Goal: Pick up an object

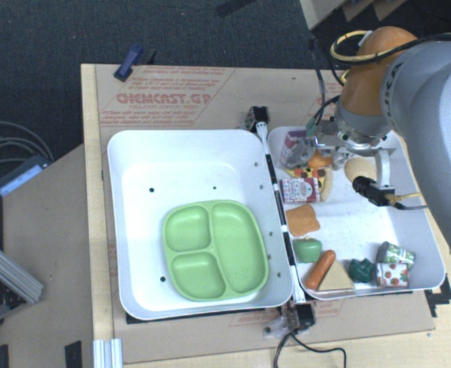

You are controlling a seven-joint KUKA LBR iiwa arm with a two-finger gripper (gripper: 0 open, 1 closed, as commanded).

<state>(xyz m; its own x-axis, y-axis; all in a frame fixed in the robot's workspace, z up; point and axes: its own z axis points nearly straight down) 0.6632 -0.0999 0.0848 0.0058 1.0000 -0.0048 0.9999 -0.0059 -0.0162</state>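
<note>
The gripper (318, 149) hangs low over the far left corner of the right bin (421, 232), under the grey arm (409, 90) and its orange band (371, 75). The wrist hides its tip, so I cannot tell how wide it stands or whether it has anything. The likeliest target is the crowded cluster right beneath it: a clear packet (293, 144) against the bin's far wall, a multicoloured toy (316, 167) touching it, and a red-and-white packet (297, 190) just nearer along the left wall. That crowding is the main risk. A closing grip could land on two pieces at once, or pinch only an edge and let the thing slip out on the lift. The wall is close too, so the gripper may strike the rim or push the packet flat against it instead of getting round it. A pale round piece (356, 167) beside the wrist could get nudged aside. The brown slice (303, 219), green block (307, 249), orange sausage (320, 269) and printed can (394, 265) lie toward the near edge, well apart from the gripper. The green plate (210, 251) sits in the left bin (133, 175), out of harm's way.
</note>
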